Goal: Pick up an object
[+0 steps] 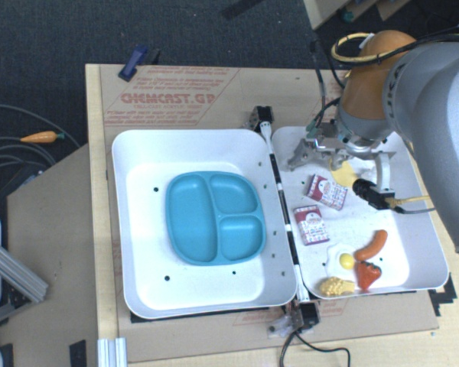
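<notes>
While the grey arm (432,90) is reaching in from the right, its end effector (338,153) is hanging over the far end of the right bin (424,270); whether it is released or clenched, I cannot tell. Two small cartons (319,205), a sausage (371,245), a red pepper (369,274), corn (336,286) and an egg (346,261) are lying in that bin. A blue divided plate (214,216) is sitting in the left bin (138,159) on the table (107,98).

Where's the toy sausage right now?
The sausage lies in the right bin, toward its near end, just above the strawberry and right of the fried egg.
</notes>
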